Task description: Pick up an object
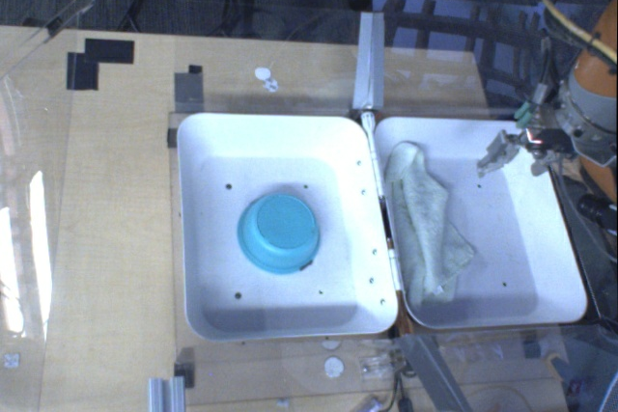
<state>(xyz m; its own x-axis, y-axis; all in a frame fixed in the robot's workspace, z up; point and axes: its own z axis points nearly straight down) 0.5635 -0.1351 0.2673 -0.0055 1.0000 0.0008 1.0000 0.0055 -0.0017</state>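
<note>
- Pincer (516, 154) of mine hangs over the right bin (570, 299), near its far right corner, at the end of my arm, which comes in from the right edge of the camera view.
- Two fingers (494, 155) show, one pointing left toward the middle of the bin and one nearer the right wall; they stand apart, with nothing between them.
- Orange band (597, 72) of my arm sits above and to the right of the pincer, partly cut off by the edge of the view.
- Below and to the left of the pincer, well apart from it, a pale grey-green cloth (425, 222) lies crumpled along the left wall of the right bin, running from the far side toward the near side.
- Bare white floor of the right bin lies between the cloth and the pincer.
- Left bin (208, 304) sits just beside the right one, their inner walls touching along the middle.
- Blue bowl (279, 233) rests upside down near the middle of the left bin, well apart from the pincer.
- Both bins lie on the light wooden bench (97, 236).
</note>
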